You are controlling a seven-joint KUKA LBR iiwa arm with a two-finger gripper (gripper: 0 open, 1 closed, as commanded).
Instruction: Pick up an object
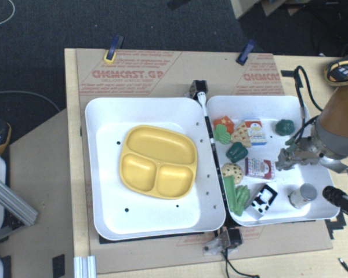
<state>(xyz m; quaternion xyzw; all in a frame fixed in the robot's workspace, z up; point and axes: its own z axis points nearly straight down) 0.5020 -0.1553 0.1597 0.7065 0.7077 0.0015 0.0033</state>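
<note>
Two white bins [98,155] on cardboard-covered bench [162,68].

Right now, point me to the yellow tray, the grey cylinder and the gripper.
yellow tray [158,168]: camera view, central divider.
grey cylinder [302,195]: camera view, its top face.
gripper [283,159]: camera view, fingertip end.

My grey arm with its orange band [339,120] is cut off by the frame's edge at 3 o'clock. My 2-finger gripper [285,158] is too blurred to read its fingertips. The small red-and-white packet [258,167] at its 9 o'clock carries print too small to tell.
</note>
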